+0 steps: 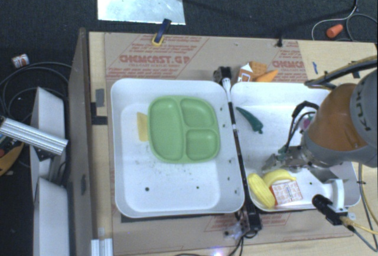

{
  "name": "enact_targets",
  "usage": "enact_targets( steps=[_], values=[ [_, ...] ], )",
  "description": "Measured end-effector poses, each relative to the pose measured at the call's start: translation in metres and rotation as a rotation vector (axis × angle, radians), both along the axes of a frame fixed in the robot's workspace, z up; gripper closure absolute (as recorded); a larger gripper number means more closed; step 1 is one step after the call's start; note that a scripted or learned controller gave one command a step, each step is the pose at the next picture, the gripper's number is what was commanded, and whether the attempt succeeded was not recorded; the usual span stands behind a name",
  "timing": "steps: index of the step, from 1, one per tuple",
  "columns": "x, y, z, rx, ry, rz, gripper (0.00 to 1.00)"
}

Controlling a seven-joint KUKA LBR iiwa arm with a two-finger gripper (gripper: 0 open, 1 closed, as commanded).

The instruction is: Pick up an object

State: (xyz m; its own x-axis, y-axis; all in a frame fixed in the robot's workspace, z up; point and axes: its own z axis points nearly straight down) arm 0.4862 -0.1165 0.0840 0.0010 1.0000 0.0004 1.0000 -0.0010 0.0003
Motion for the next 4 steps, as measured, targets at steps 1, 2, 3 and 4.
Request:
enact_targets(
  steps=[1, 2, 3, 4],
  values=[
    [0.137, -0.016, 0.003, -0.005, -0.016, 0.01, 0.0],
    [0.171, -0.076, 0.072, -0.007, -0.012, 0.001, 0.0],
    [0.139, -0.091, 0.08, -0.002, -0.001, 0.001, 0.0],
    [0.131, -0.089, 0.047, -0.001, 0.0, 0.003, 0.0]
  ],
)
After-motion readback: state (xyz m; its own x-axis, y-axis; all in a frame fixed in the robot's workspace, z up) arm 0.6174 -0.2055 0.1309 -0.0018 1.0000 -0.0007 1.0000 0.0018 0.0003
